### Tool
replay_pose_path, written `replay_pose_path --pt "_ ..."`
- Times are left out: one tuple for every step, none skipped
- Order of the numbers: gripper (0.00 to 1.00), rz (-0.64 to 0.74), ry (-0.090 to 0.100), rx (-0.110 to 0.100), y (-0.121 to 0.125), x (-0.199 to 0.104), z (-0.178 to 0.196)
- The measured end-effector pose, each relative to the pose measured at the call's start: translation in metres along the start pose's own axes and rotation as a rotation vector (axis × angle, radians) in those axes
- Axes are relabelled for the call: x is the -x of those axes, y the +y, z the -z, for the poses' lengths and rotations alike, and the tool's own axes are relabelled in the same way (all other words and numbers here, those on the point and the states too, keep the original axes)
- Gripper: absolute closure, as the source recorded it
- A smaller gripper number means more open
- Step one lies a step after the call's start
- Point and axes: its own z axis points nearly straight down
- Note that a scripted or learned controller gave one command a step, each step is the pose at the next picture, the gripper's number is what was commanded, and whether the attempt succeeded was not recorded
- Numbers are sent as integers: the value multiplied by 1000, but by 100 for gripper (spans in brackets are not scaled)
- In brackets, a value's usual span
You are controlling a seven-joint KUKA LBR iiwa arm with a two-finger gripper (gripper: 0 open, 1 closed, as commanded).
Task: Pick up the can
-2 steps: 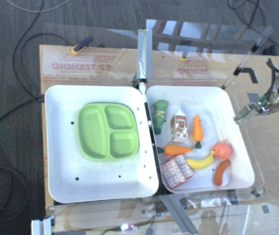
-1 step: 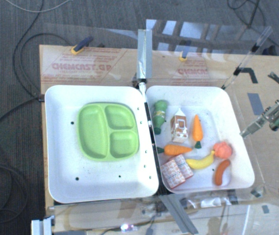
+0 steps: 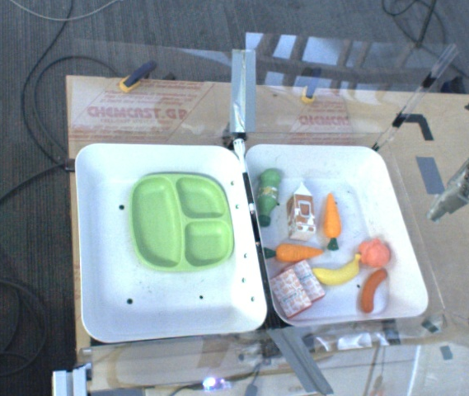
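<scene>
The gripper waits off the bins' right side, grip state unreadable; the can lies well to its lower left, on its side, wedged against the bin wall.

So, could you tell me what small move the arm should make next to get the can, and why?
Probably a sweep left and toward the front of the right bin, to bring the end effector over the can. The end effector sits outside that bin's right wall, far from the can, which lies on its side near the front left, with a banana close on its right.
</scene>
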Motion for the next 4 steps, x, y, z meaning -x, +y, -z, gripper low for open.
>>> replay_pose_path --pt "100 13 3 1 81 -10 -83" --pt "100 143 2 -2 1 -4 -131" --pt "100 -276 1 -2 27 36 -93" --pt "100 -303 2 -1 27 -11 -49"
